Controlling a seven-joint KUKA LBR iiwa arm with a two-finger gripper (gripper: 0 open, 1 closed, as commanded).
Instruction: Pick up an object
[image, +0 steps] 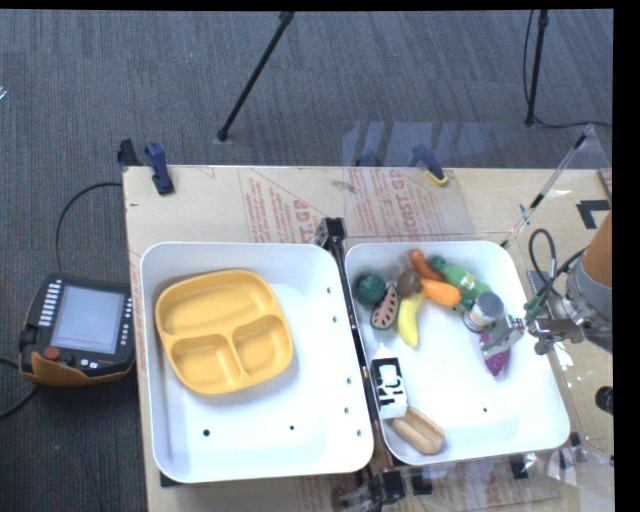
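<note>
My claw sits at the right edge of the right bin, reaching in from the right side of the camera view, low over the bin floor. Whether it is apart or together I cannot tell. Just at its tip lies a purple object, slanted on the bin floor; contact between the two is not resolvable from here. A small silver-topped can stands just left of the tip, beside the purple object. The remaining candidates cluster in the upper half of the right bin: a yellow banana, a watermelon slice touching its left side, a dark green round item above that, an orange carrot-like piece, a green bottle-like piece and a brownish piece near them. Lower in the same bin, a black-and-white box lies against the left wall, and a tan bread roll lies just below it. The left bin holds a yellow divided tray, lying flat toward its upper left. Both bins rest on the tabletop. A handheld pendant with a screen lies on the floor, left of the tabletop.
</note>
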